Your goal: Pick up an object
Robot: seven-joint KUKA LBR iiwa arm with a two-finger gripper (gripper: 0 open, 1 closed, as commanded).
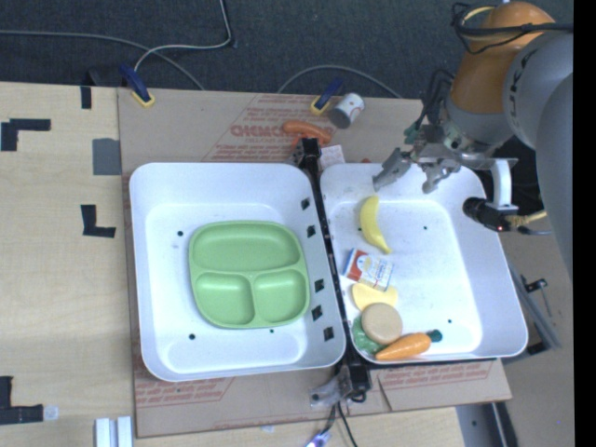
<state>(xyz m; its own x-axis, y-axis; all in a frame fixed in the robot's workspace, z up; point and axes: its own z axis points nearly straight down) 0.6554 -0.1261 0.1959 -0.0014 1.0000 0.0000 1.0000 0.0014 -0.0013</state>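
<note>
End effector (415, 171) open over right bin (484, 277): one banana (373, 223), one carrot (405, 346); one green plate (250, 274) left.

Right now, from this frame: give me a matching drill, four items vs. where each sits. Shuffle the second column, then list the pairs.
Column 1
1. green divided plate
2. banana
3. carrot
4. gripper

Column 2
A. near front edge of the right bin
B. above the far edge of the right bin
C. middle of the left bin
D. far half of the right bin, close to the divider

Pairs: 1-C, 2-D, 3-A, 4-B
</note>
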